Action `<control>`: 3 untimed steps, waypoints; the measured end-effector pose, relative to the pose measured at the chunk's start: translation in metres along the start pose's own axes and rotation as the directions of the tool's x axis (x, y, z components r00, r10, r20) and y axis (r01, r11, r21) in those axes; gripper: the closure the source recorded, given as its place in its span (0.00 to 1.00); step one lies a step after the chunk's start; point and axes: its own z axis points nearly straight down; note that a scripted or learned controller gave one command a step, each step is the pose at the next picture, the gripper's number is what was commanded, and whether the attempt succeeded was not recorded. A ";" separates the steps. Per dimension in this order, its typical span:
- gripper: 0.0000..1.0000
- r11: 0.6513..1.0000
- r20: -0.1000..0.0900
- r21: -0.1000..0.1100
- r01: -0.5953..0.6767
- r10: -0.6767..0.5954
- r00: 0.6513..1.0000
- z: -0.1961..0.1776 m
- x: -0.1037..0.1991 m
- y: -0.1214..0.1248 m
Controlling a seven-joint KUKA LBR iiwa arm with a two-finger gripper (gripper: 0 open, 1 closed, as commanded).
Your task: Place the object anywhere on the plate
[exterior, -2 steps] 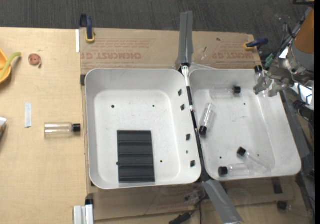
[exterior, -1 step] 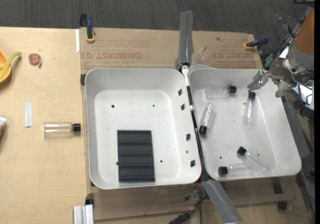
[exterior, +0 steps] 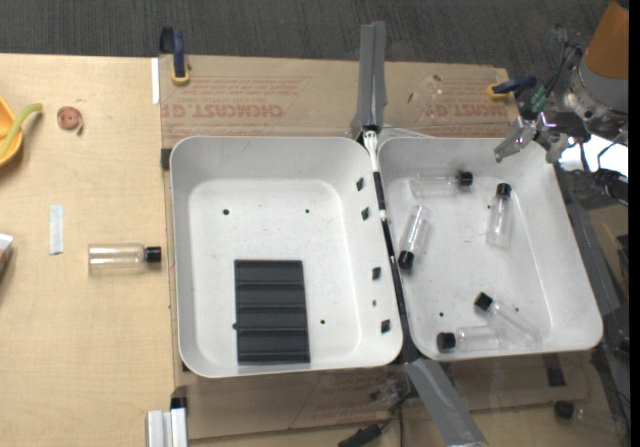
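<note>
The wooden surface carried a sheet of brown cardboard on which two shallow white bins stood side by side, their inner rims nearly touching. The left bin held a dark ribbed rectangular plate lying flat near its front wall, slightly left of centre. The right bin held five clear vials with black caps. One vial lay tilted near the bin's left wall, cap toward the front. A second vial lay almost upright in the view, toward the right side, cap at the far end. A third vial lay across the far part of the bin, cap to the right. The fourth vial and the fifth vial lay close together at the front right corner, none of them on the plate. The arm, with its orange band, stood at the view's right edge, beyond the right bin's far right corner. Its hand hung above that corner's rim, pinching nothing; whether the fingers were spread or pressed together could not be told. Outside the bins, a spare vial lay on the surface to the left of the left bin. A blue clamp gripped the cardboard's far left edge.
</note>
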 end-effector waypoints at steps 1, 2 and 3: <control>0.00 0.997 0.000 -0.001 0.082 -0.082 0.997 -0.044 -0.008 0.001; 0.00 0.997 -0.001 0.000 0.072 -0.072 0.997 -0.171 -0.009 -0.001; 0.00 1.000 -0.001 0.002 -0.024 0.024 1.000 -0.258 -0.010 -0.046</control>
